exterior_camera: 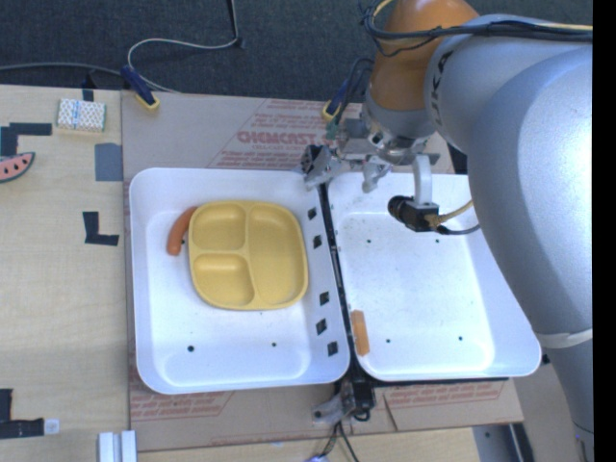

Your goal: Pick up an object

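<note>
Gripper [371, 173] above right bin's far edge; opening state cannot tell. Yellow divided plastic tray [247, 254]: light, rigid, slick. Recommend rim grasp.

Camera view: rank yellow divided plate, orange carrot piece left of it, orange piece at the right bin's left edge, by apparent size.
1. Yellow divided plate, largest by far.
2 and 3. Orange carrot piece in the left bin and orange piece in the right bin look alike in size; too close to rank.
</note>
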